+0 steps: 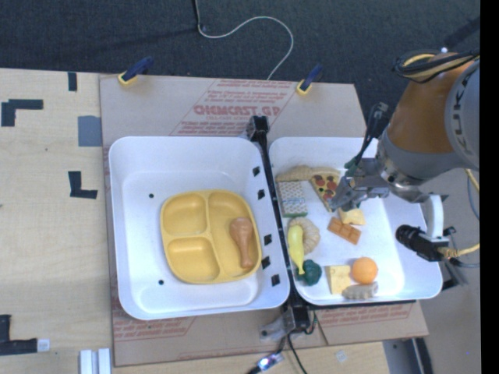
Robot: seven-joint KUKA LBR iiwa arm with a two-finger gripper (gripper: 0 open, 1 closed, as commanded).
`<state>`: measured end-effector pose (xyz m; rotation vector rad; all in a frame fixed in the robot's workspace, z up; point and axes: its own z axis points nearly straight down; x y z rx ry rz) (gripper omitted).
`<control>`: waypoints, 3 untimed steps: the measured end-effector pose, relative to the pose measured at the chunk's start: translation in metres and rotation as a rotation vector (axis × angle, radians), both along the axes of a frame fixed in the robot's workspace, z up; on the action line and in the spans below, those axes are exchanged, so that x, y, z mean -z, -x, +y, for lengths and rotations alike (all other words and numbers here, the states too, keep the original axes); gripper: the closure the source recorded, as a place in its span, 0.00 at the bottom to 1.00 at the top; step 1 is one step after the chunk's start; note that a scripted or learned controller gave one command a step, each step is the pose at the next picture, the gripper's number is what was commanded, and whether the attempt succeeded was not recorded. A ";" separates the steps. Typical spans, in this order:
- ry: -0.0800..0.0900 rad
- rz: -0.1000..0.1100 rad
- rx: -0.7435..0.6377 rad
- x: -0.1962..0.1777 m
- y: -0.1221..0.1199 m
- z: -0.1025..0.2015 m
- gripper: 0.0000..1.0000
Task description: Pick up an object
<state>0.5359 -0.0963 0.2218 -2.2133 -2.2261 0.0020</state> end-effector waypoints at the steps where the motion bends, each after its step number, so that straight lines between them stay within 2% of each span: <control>1: 0.000 0.000 0.000 0.010 -0.016 0.050 1.00; 2: 0.000 -0.003 0.000 -0.007 -0.040 0.096 1.00; 3: 0.000 -0.002 0.001 -0.008 -0.053 0.131 1.00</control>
